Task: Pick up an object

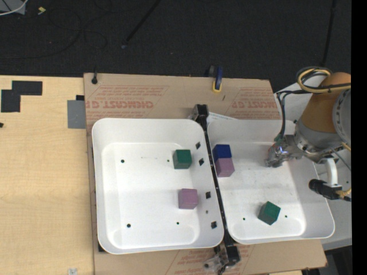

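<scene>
Step in hand, by the look of it: choosing a target and lining up above it. Gripper low over the upper right part of the right bin, too small and blurred to tell whether apart or together; nothing seen clamped.

Best pick, probably: the green cube toward the front of the right bin, well apart from everything else, free on all sides. Worth squaring to its faces, since slightly turned, then descending straight and closing at mid-height.

Harder: the blue cube and purple cube, touching each other and tight against the divider wall.

Count: two bins on the surface. Right bin: three cubes. Left bin: two, a dark green cube and a second purple cube. Five cubes in all: two green, two purple, one blue.
</scene>
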